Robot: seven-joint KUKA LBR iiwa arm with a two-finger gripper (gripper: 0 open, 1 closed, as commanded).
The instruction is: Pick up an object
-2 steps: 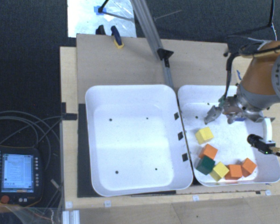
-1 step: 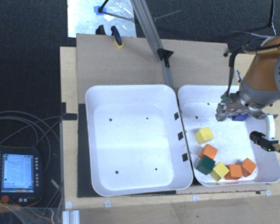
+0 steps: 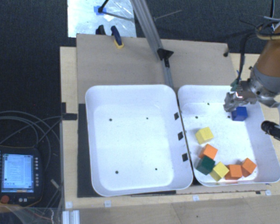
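A tan bench (image 3: 130, 64) carries a white left bin (image 3: 135, 139). At its far edge lie a yellow-handled clamp (image 3: 116, 36) and a black one (image 3: 100, 30). A teach pendant (image 3: 16, 174) with cables (image 3: 32, 125) rests on dark carpet (image 3: 28, 55).

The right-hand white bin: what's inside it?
The right bin holds a blue cube just below the hand, plus a yellow cube and a cluster of orange, green and yellow cubes. The arm covers the bin's far-right corner.

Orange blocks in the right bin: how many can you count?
3. One orange block sits mid-bin below a yellow block; two more lie side by side at the near edge of the right bin. Others could be hidden under the arm.
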